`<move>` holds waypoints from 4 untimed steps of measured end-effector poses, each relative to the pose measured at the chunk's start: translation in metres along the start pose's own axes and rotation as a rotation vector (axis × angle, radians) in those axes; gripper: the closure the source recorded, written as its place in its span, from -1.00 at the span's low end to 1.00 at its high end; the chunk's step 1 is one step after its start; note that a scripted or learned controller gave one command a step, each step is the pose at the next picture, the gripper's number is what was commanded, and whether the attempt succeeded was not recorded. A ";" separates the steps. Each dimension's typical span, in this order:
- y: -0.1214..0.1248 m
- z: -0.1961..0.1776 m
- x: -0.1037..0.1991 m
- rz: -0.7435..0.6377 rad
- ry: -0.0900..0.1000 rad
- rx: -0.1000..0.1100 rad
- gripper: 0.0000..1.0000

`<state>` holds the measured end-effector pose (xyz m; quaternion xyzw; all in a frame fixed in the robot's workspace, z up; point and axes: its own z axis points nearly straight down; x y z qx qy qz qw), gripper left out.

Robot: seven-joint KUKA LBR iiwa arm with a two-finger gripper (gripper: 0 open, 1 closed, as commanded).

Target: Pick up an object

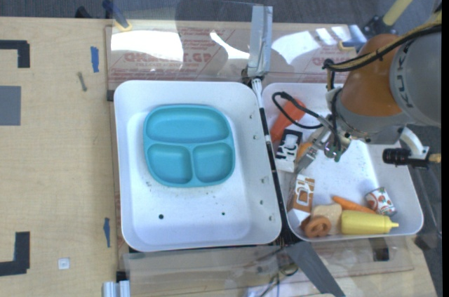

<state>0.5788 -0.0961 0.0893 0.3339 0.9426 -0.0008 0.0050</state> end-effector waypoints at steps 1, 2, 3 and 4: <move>0.001 0.000 -0.010 -0.024 0.001 -0.004 -1.00; -0.021 -0.001 0.033 -0.065 0.001 -0.005 -1.00; -0.005 0.000 0.014 0.045 0.001 -0.003 -1.00; 0.024 0.003 -0.049 0.050 0.037 0.027 -1.00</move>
